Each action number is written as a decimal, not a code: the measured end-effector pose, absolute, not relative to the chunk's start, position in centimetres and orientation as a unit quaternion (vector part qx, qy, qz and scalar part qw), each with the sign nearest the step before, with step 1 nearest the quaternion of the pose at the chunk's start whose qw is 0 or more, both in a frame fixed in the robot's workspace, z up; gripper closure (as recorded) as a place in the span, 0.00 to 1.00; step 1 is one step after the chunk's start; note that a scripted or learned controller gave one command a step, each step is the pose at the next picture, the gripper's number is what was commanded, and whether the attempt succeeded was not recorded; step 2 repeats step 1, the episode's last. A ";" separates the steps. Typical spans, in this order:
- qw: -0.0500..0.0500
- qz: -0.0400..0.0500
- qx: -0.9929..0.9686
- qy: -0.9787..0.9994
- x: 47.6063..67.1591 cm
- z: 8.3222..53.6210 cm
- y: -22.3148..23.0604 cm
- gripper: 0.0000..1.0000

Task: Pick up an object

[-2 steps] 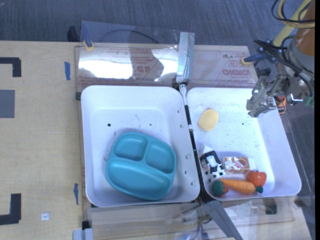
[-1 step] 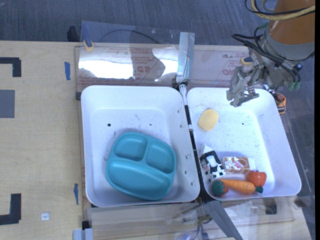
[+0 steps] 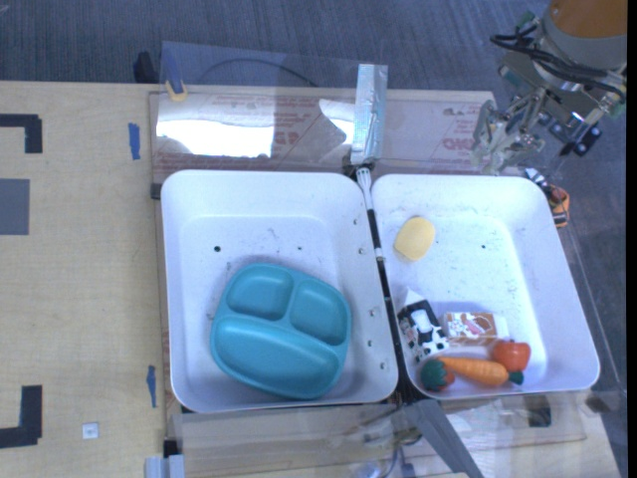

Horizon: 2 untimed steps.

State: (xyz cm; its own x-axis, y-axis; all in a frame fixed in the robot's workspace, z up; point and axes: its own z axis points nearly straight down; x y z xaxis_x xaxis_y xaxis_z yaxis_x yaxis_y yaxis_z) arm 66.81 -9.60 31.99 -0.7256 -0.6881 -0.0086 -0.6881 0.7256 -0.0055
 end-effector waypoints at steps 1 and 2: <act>0.003 0.001 -0.454 0.891 66.3 32.6 0.1 1.00; 0.003 0.001 -0.454 0.891 66.3 32.6 0.1 1.00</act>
